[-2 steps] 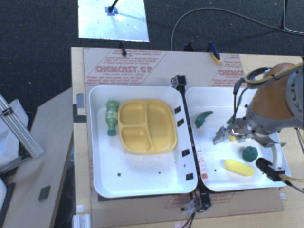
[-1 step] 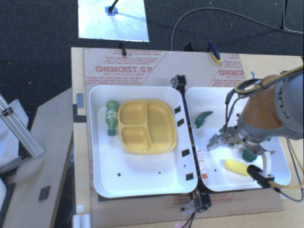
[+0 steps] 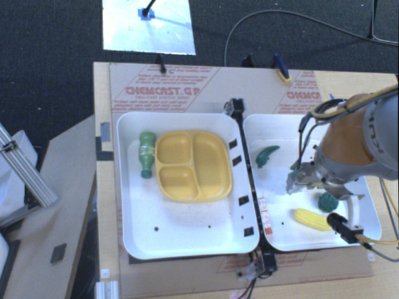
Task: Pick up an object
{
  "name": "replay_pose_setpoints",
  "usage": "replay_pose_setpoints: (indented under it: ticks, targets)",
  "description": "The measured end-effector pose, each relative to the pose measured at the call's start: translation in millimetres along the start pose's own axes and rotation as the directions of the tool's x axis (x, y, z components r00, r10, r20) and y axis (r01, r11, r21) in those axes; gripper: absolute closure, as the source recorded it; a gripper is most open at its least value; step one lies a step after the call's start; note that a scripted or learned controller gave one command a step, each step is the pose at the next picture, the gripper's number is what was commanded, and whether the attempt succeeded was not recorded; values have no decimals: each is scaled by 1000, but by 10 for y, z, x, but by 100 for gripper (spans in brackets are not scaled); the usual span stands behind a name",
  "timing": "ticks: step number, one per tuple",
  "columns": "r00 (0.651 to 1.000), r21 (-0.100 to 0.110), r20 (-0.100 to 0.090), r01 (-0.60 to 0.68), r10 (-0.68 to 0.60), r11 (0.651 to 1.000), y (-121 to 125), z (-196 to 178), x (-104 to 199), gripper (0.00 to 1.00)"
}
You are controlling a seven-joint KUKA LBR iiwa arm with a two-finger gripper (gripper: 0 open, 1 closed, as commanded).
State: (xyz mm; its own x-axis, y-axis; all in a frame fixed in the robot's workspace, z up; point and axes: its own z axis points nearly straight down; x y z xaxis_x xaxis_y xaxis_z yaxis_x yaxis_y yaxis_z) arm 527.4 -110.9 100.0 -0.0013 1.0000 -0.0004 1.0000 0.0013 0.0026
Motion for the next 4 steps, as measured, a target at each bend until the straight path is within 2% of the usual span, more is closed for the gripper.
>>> replay_pose_setpoints:
  ticks: [3,4]
  targets:
    - [1000,-7,1,5,-5,1000,16,-1705,29,100]
    - [1000,-1,0,4,-4,1000,28,-1800,28,100]
